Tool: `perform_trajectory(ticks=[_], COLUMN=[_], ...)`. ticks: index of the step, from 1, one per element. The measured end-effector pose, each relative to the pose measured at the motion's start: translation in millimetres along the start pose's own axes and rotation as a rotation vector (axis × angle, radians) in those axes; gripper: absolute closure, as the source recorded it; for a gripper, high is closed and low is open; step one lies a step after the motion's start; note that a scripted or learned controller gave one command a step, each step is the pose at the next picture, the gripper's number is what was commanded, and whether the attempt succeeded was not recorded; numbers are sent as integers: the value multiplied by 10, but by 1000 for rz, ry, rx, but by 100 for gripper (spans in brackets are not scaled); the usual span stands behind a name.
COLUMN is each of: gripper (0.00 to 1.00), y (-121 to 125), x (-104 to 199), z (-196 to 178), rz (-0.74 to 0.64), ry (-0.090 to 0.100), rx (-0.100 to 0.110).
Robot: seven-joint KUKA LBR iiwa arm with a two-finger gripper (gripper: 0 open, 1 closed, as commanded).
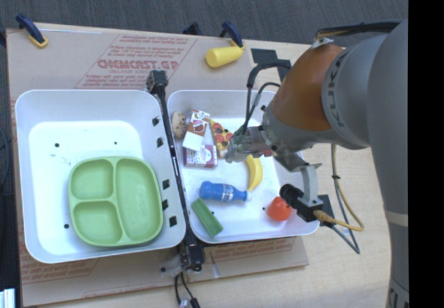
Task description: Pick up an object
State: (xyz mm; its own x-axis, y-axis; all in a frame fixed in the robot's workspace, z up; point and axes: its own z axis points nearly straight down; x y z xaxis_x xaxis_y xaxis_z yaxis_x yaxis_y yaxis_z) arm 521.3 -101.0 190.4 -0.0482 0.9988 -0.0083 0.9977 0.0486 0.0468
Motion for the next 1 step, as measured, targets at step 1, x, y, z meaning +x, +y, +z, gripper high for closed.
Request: perform_trajectory(ticks=[1], gripper=[100], y=[18], x=[1], z=[-103], rz=[-5], ry=[0], rx=[-2])
